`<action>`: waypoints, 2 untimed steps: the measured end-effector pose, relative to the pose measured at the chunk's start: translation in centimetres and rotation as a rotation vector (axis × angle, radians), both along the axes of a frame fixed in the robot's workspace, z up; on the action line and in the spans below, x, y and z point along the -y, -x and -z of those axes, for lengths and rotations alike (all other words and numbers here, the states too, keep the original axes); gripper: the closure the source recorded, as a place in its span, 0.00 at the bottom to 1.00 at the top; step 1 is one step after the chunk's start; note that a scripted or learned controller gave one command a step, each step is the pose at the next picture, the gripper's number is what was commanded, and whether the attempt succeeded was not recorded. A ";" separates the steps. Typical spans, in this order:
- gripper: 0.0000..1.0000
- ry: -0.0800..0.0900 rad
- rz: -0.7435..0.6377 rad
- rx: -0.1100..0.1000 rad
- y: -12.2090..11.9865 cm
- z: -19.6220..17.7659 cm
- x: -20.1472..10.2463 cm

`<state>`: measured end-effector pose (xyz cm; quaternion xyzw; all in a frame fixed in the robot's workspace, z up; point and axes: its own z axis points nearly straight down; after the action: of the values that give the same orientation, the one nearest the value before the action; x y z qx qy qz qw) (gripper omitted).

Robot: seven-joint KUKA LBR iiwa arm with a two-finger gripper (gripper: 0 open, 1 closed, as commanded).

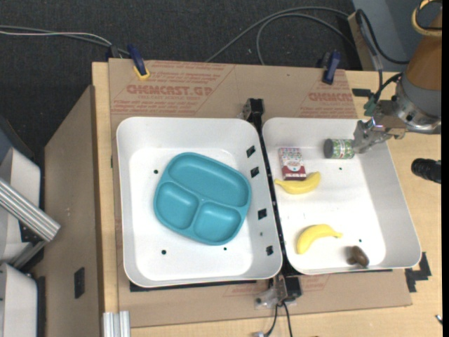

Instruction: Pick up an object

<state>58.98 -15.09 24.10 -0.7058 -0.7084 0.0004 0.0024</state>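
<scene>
We see the pincer [365, 135] low over the right bin [393, 209], near that bin's far right corner. Just to its left lies a small green can [339, 148] on its side, its long axis running left to right, so one end faces the pincer. We cannot tell whether the can is touching the pincer, nor whether the pincer is open or closed. We judge the can the nearest candidate; two bananas [299, 183] lie farther toward the near edge.
</scene>
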 end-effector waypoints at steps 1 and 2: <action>1.00 0.000 -0.001 0.001 2.0 -0.4 -4.1; 1.00 0.000 0.000 -0.001 4.1 0.8 -8.4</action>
<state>54.91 -6.73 23.25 -0.7059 -0.7083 0.0006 0.0026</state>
